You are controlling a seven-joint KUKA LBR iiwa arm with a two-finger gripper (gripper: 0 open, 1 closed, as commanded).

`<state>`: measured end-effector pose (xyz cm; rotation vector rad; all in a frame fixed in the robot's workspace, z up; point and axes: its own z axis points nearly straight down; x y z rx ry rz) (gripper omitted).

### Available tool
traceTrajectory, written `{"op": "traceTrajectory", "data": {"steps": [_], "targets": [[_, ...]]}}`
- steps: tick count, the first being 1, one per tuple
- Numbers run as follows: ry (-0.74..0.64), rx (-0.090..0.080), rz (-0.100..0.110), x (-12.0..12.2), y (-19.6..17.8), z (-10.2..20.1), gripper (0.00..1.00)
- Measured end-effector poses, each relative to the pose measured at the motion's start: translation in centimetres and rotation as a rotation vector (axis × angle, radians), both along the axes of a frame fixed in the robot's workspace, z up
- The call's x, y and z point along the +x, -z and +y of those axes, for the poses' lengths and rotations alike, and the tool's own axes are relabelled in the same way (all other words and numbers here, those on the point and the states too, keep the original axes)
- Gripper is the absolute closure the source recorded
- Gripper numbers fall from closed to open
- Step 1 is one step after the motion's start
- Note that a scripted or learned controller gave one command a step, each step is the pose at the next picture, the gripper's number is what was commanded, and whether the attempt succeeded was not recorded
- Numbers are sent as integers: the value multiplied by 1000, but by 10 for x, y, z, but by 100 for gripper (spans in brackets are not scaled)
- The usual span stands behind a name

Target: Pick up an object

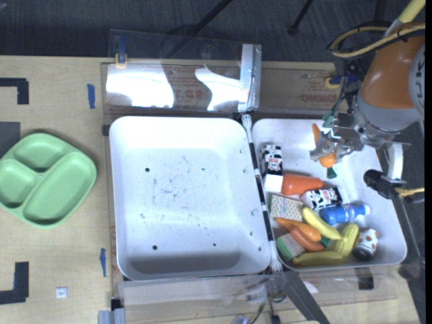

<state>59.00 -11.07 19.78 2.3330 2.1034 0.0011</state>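
Tan wooden bench (54, 248) on dark carpet (67, 5), blue tape marks, green three-compartment plastic plate (44, 179) at left. Left shallow white bin (182, 194) bare. Right white bin (388, 245) holds piled toys along its near side. Gripper (329, 147) above right bin's far part, clamped on small orange toy piece (326, 159).

You see the arm (395, 79): grey casing, broad orange band above the wrist, yellow and black cables (368, 38) looping behind (partly blurred).
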Motion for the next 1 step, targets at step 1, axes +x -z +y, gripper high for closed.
{"op": "traceTrajectory", "data": {"steps": [1], "targets": [[144, 1, 3, -49, -19, -34, 100]]}}
